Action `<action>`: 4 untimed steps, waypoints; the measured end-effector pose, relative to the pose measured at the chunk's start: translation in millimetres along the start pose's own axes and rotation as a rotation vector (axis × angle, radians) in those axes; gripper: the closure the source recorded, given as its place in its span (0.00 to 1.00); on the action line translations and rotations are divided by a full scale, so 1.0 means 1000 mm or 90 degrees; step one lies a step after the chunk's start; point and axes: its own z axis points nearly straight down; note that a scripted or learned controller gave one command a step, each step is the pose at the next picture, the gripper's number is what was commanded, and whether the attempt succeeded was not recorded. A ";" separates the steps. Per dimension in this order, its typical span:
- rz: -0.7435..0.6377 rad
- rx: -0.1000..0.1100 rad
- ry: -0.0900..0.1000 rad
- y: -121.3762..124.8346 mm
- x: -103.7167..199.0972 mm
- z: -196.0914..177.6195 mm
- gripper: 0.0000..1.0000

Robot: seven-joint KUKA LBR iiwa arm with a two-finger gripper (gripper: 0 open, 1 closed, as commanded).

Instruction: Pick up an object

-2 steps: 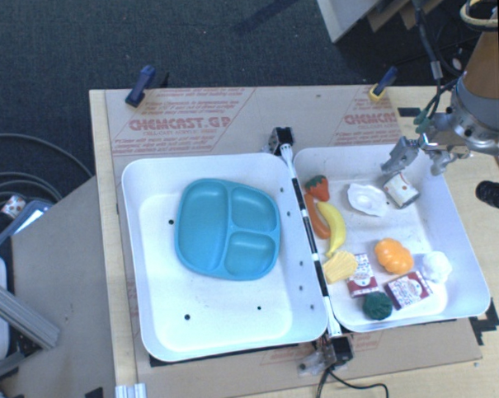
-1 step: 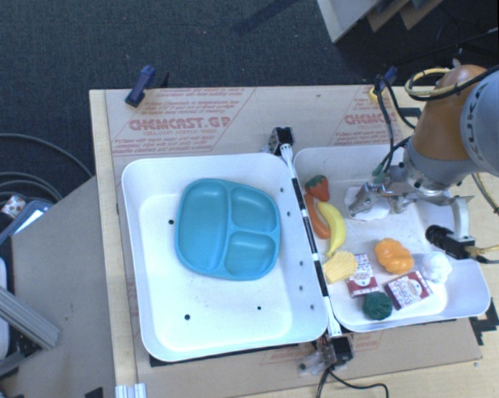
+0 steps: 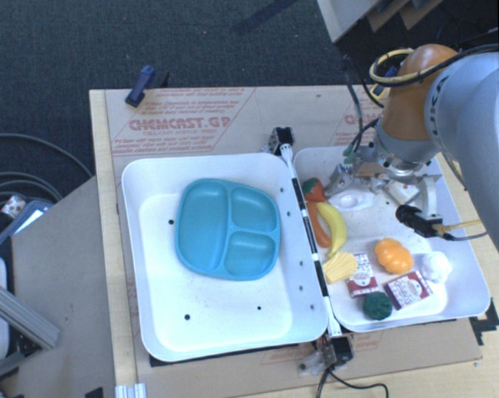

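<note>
Nearest you, at the right bin's [image 3: 464, 296] six o'clock edge, sit a green ball [image 3: 376, 306] and a red packet [image 3: 407, 289]; the orange [image 3: 392, 255] and banana [image 3: 333, 226] lie nearer its centre. Your gripper [image 3: 372, 176] hangs low at twelve o'clock, with nothing visibly between its parts; whether it is open you cannot tell. You're likely mid-approach: next, line up over one item and descend.

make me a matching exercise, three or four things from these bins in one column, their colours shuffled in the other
Things:
1. divided plate
2. banana
3. round fruit
4. ball near the front rim

Colours:
A. orange
B. dark green
C. light blue
D. yellow

Pairs: 1-C, 2-D, 3-A, 4-B
</note>
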 end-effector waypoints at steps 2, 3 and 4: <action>0.001 0.001 0.001 -0.039 0.023 -0.009 1.00; 0.000 0.000 0.001 -0.009 0.095 -0.100 1.00; 0.000 0.000 0.000 0.019 0.121 -0.158 1.00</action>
